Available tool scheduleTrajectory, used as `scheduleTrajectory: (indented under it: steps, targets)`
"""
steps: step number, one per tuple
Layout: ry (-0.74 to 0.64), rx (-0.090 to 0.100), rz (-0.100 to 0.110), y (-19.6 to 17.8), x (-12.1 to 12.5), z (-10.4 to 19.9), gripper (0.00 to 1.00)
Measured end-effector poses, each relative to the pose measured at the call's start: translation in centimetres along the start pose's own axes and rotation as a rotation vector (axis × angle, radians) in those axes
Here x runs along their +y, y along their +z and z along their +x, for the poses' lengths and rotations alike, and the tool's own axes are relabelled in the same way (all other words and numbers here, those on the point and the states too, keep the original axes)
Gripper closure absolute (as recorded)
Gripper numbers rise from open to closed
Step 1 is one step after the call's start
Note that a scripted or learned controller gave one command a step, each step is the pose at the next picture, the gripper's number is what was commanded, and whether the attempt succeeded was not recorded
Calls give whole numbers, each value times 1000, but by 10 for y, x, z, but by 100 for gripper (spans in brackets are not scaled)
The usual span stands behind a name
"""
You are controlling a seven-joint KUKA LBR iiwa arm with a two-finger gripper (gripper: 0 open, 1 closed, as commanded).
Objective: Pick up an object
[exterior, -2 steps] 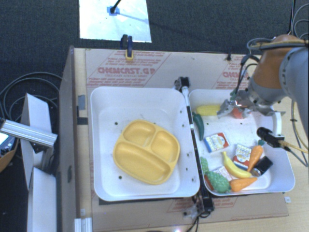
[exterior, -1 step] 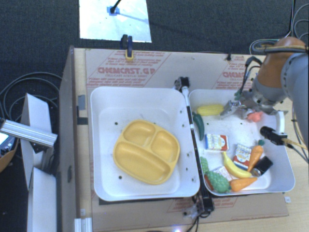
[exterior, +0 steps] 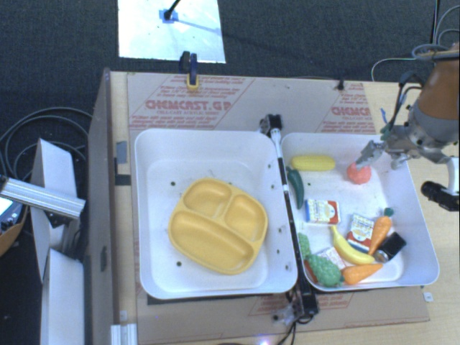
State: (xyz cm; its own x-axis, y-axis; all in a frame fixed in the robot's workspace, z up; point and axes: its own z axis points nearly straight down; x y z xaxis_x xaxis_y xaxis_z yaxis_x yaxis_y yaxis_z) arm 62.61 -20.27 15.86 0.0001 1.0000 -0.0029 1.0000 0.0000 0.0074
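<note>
The right bin (exterior: pixel 420 214) holds several toy foods. A reddish-orange round fruit (exterior: pixel 359 173) lies near its far right, with a yellow corn-like piece (exterior: pixel 314 163) to its left. My gripper (exterior: pixel 383 157) hangs just above and to the right of the fruit, at the bin's far right corner. Its fingers are spread open, the left fingertip (exterior: pixel 368 154) close over the fruit, and nothing is between them. Further forward lie a small carton (exterior: pixel 321 210), a banana (exterior: pixel 348 247) and a carrot (exterior: pixel 380 232).
A yellow divided tray (exterior: pixel 218 225) sits in the left bin (exterior: pixel 154 192). Also in the right bin are a dark green vegetable (exterior: pixel 295 186), a second carton (exterior: pixel 359 228), a black item (exterior: pixel 390 246), a green bunch (exterior: pixel 324 270) and another carrot (exterior: pixel 361 272). Cables lie at the left.
</note>
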Motion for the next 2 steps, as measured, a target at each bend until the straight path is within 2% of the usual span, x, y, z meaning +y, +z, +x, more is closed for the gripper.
scheduleTrajectory:
  steps: [1, 2]
  targets:
    - [-5, 3, 9, 78, 6, 6, 0]
    - [-1, 4, 9, 74, -32, 28, 0]
